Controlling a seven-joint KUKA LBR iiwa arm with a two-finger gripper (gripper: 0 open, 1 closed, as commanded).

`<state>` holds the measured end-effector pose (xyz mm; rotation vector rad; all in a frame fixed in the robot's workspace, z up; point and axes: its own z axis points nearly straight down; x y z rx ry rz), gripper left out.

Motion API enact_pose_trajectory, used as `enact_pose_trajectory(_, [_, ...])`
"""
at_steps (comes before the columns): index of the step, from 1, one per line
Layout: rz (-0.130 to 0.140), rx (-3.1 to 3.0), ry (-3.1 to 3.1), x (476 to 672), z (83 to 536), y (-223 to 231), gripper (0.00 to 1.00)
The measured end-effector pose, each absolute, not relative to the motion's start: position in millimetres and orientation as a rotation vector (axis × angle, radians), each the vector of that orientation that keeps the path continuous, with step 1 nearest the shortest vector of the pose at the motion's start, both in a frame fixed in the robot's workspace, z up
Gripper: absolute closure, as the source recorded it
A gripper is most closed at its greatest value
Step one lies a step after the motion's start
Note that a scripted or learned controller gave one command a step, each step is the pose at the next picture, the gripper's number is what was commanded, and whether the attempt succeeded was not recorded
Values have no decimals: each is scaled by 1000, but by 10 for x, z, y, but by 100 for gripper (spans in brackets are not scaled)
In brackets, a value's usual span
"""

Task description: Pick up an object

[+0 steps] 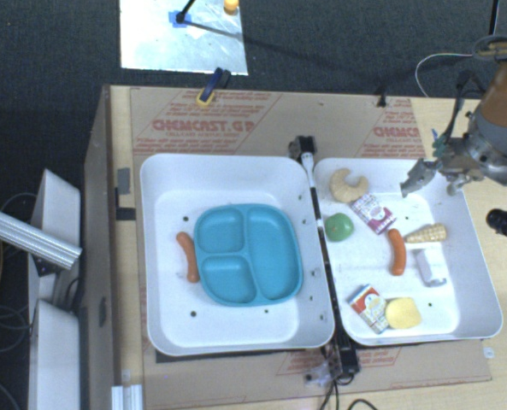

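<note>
Your right bin (480, 267) lies below the gripper (433, 178), which hangs at its far rim, fingers spread, gripping nothing. Nearest candidates, the croissant (348, 184) and snack packet (374, 213), sit beside it, unlifted; the pick remains entirely ahead.

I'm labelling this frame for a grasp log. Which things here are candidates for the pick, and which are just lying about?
Candidates, right bin: croissant, green ball, sausage, cone, two snack packs, yellow piece.

Lying about: blue tray, clamp.
</note>
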<state>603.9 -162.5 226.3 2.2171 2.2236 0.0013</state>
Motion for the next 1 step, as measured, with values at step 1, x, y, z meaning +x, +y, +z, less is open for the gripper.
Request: enact_pose_trajectory(1, [13,2209,2220,5846,991,-1793,0])
